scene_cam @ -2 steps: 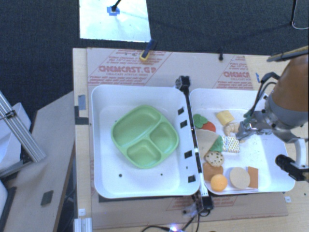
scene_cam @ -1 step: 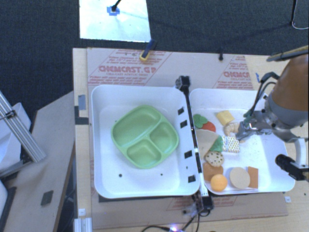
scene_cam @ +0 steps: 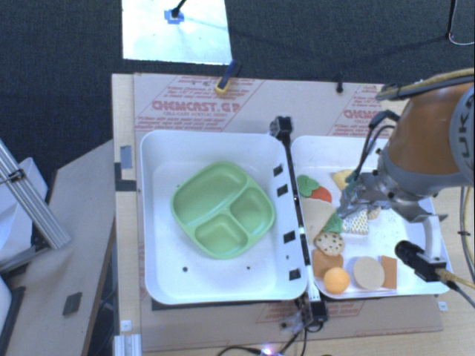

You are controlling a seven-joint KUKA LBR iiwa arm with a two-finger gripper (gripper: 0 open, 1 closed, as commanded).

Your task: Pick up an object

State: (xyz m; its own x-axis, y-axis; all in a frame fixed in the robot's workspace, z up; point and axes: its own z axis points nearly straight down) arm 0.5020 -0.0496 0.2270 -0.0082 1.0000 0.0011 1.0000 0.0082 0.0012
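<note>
A green divided plate (scene_cam: 223, 209) with three compartments lies tilted in the middle of the left white bin (scene_cam: 159, 273). Under that bin lies a sheet of brown cardboard (scene_cam: 197, 106) printed with red lettering, its far edge showing beyond the bin. A yellow and blue clip (scene_cam: 226, 79) sits on that far edge of the cardboard. Beyond the cardboard, a pale square panel (scene_cam: 174, 21) lies on the dark carpet (scene_cam: 59, 50).

Arm (scene_cam: 438, 136) bent, gripper (scene_cam: 350, 208) down.
</note>
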